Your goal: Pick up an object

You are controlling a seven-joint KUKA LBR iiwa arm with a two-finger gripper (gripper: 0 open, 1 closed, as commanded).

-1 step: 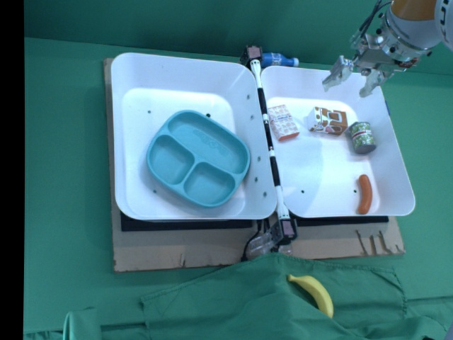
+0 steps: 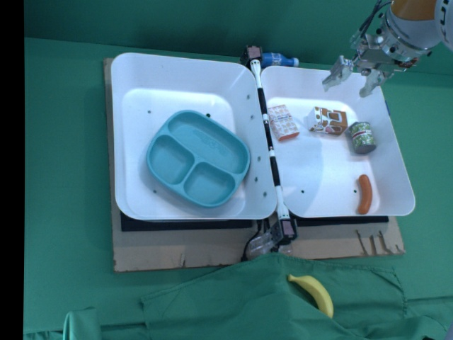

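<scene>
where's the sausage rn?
In the camera view, the sausage lies near the front right corner of the right bin, below the green can and apart from it.

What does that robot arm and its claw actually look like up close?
The arm is grey with a broad orange band just above the wrist. Below that sits a silvery metal wrist block with thin dark cables looping along its side. The claw ends in two pale grey fingers, angular and slim.
</scene>
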